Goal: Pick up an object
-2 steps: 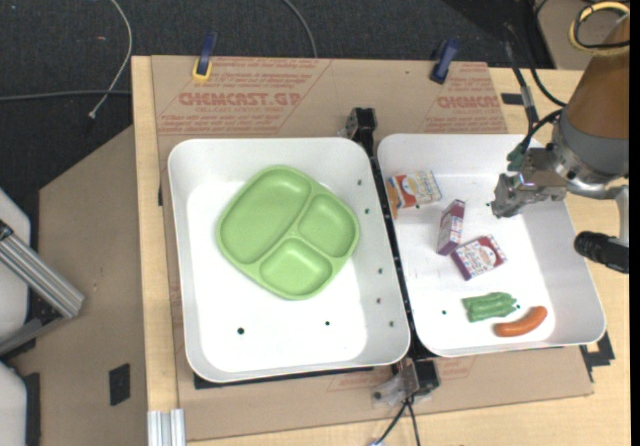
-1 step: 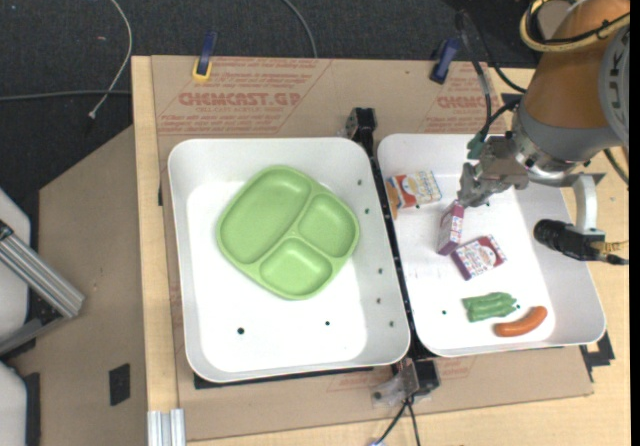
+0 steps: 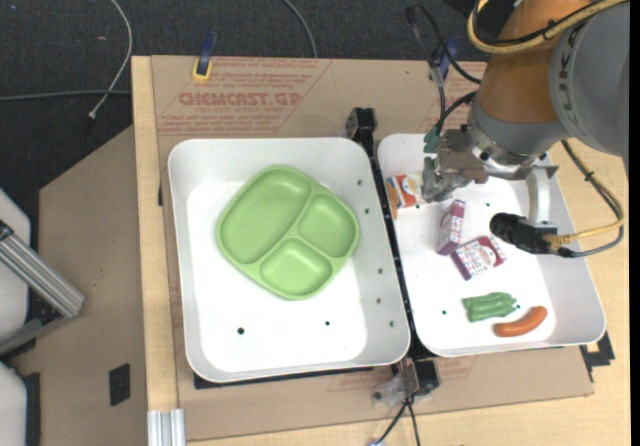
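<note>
Your claw (image 3: pixel 436 177) low over the right bin (image 3: pixel 575 279), its grip impossible to tell, carton (image 3: pixel 404 190) partly hidden beside it

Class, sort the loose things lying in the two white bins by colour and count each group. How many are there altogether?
Green: 2 – divided plate, pepper
Purple: 2 – upright packet, flat packet
Orange-red: 2 – sausage, small packet by the gripper
Total: 6
</note>
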### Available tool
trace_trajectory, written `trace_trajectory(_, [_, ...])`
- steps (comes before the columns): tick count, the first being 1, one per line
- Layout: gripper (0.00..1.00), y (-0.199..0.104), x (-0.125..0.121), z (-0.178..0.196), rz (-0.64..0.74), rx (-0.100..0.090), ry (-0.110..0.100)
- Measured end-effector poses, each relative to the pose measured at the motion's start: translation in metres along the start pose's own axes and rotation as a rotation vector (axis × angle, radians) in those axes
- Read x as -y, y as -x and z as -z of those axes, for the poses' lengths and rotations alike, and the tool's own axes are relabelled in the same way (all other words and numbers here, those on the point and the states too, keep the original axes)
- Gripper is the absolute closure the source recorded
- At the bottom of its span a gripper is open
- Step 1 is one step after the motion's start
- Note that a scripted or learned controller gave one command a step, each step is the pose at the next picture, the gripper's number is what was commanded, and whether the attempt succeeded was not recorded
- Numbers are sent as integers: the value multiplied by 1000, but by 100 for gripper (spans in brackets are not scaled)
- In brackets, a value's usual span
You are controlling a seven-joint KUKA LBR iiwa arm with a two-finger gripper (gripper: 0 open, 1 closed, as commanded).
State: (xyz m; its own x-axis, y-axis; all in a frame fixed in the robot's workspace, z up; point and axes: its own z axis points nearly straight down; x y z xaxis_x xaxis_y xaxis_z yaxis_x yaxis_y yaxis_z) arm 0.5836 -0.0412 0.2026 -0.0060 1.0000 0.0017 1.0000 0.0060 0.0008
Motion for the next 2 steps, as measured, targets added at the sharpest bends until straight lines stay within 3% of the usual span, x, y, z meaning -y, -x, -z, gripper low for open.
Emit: trace_trajectory(2, [100,-101,-24,11,0,0,1])
